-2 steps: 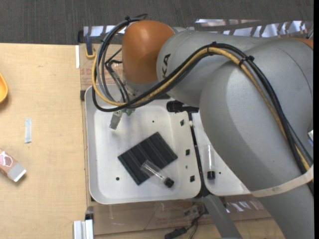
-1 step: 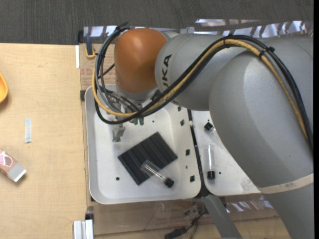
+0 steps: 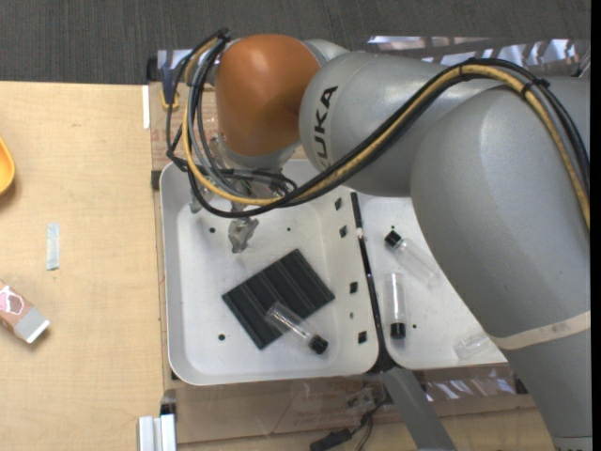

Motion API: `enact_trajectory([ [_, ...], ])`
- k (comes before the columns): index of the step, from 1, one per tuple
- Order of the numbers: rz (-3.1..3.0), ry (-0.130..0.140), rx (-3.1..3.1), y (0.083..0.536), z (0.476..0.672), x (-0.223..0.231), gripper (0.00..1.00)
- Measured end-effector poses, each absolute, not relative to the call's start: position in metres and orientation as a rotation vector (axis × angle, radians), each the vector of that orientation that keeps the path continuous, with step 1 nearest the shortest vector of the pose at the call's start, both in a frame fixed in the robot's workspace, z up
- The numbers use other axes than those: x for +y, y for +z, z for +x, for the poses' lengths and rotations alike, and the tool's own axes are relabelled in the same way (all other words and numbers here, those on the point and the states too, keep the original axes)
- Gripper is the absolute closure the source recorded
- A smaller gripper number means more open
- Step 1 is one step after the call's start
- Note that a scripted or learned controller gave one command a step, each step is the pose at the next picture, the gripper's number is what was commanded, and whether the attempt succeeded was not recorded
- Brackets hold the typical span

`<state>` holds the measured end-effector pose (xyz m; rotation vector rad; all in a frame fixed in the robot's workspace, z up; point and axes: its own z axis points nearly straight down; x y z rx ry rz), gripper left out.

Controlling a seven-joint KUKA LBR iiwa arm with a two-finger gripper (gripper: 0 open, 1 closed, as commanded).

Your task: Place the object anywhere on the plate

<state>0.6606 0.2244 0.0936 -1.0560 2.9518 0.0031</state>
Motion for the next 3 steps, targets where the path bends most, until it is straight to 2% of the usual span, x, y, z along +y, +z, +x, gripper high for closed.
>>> enact_trajectory([
  [1,-0.376,0.003,3.114,0.097,0.66,0.225,0.0],
  [2,-1.463,0.002,2.773,0.094,0.66,0.228,0.0],
  [3,-2.25,0.001,2.183,0.094,0.66,0.214,0.0],
])
